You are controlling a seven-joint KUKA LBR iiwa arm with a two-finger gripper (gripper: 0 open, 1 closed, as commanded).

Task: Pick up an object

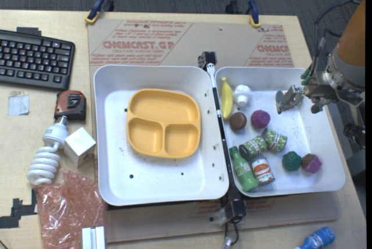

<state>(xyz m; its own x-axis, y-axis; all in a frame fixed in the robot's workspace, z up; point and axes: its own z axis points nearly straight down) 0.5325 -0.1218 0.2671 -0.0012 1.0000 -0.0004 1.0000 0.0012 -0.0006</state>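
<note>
Nearest the camera, down in the right bin (325, 181): green bottle (242, 170) lying with its long axis running near to far, cap end pointing away toward the brown ball, base toward the near wall; hard against its right side a small can with an orange label (263, 171), tipped over. Just beyond, two green-patterned cans, one (253, 146) angled, the other (275, 140) beside it on the right. Over to the right, a dark green ball (292, 160) and a purple fruit (311, 163), near each other, apart from the cans. Further back: brown ball (237, 121) next to a magenta ball (260, 119). Then a banana (226, 98) lying along the left wall, long axis near to far, stem pointing away from the camera, with a white round object (242, 92) just beside it. Hovering over the far right part of that bin, the gripper (289, 99), reaching in from the right, fingers pointing left; spread or pressed together — cannot tell, too small and dark; nothing seen between them. In the left bin (110, 137), a yellow divided plate (164, 123), lying flat. Out on the tabletop at left: light bulb (47, 152), white cube (79, 146), tape measure (70, 105), keyboard (35, 59) farthest back.
</note>
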